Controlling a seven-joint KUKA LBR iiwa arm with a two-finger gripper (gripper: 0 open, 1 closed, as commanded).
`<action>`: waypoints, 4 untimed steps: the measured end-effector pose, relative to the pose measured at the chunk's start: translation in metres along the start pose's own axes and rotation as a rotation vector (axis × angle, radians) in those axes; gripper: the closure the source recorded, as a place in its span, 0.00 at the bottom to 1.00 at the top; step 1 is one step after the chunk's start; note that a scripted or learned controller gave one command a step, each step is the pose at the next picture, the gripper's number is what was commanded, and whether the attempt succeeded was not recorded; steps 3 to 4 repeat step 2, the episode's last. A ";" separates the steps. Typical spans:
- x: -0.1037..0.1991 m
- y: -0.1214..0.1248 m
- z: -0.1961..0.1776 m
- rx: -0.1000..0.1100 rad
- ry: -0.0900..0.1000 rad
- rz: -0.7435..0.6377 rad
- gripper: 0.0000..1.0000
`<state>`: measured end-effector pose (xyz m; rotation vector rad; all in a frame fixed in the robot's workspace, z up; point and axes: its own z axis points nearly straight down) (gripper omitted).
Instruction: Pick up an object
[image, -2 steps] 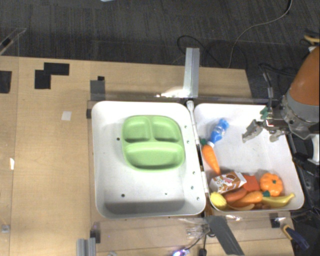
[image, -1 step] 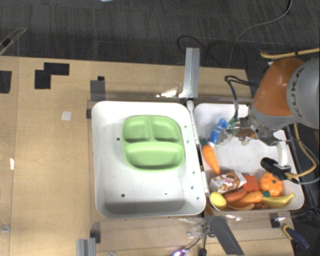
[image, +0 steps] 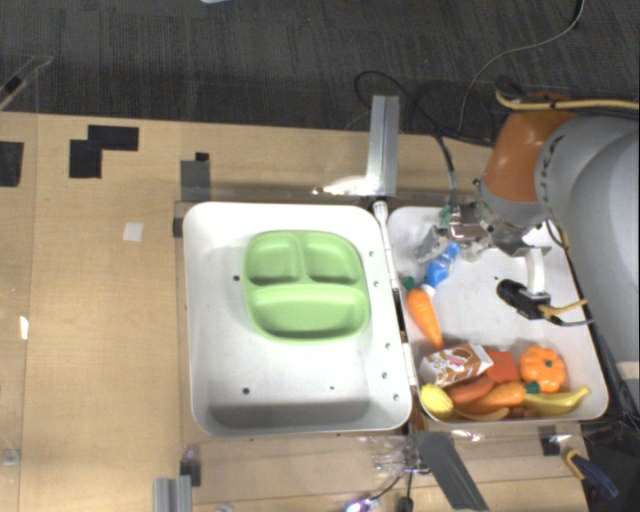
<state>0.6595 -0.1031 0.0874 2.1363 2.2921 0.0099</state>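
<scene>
My gripper (image: 447, 236) hangs over the far left part of the right bin (image: 480, 305), reaching in from the right. A small blue and white object (image: 439, 268) lies just below and in front of it, close to its tip; whether they touch is unclear. An orange carrot (image: 424, 313) lies beside the bin's left wall, right below the blue object.
Along the right bin's front edge lie a snack packet (image: 455, 364), a yellow lemon (image: 435, 401), red and orange toy foods (image: 490, 392), a small pumpkin (image: 543, 368) and a banana (image: 562, 401). A green divided plate (image: 305, 283) sits in the left bin (image: 215, 330).
</scene>
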 end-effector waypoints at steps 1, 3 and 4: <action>0.002 0.002 -0.010 -0.004 0.001 -0.006 1.00; 0.063 -0.010 -0.134 0.008 0.001 0.134 1.00; 0.063 -0.010 -0.134 0.008 0.001 0.134 1.00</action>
